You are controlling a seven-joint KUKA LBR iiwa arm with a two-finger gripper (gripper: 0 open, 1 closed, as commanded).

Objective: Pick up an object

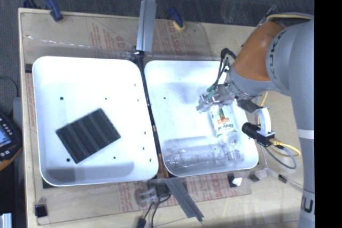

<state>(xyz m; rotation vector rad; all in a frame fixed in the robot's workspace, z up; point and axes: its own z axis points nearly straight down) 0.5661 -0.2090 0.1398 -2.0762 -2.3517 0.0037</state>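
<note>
The gripper [209,100] is seen low in the right bin [176,75], over the top end of a small labelled bottle [223,123]; whether the jaws are parted or closed cannot be told. A clear plastic bottle [200,156] lies along that bin's near wall. A dark ribbed slab [88,135], possibly a mat, rests in the left bin [48,69].

Bright, even light — glaring white bins [85,69]

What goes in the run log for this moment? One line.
arm: over right bin | gripper: above small bottle | clear bottle: lying near front wall | left bin: black ridged pad
</note>
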